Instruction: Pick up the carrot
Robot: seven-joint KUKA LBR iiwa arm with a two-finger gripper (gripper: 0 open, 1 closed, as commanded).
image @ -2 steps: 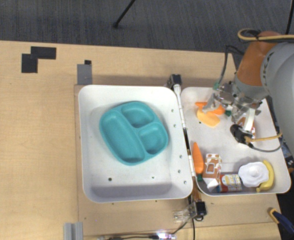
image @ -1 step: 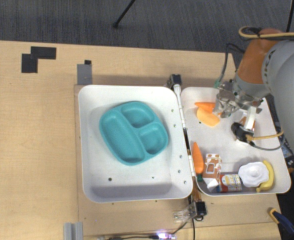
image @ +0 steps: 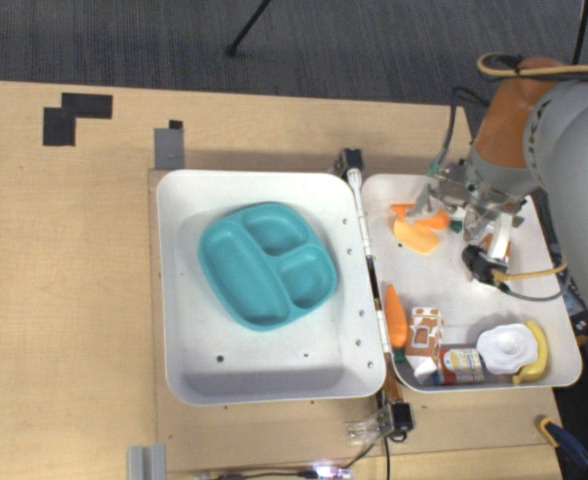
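The arm reaches in from the right, its orange band above the wrist, bent down over the far part of the right bin [image: 564, 363]; the gripper [image: 452, 206] hangs low there, beside an orange-yellow toy [image: 417, 230] — whether it is open or closed I cannot tell. The carrot [image: 395, 316] lies along that bin's left wall, nearer the front, well apart from the gripper; a small patterned box [image: 425, 330] sits just beside it.
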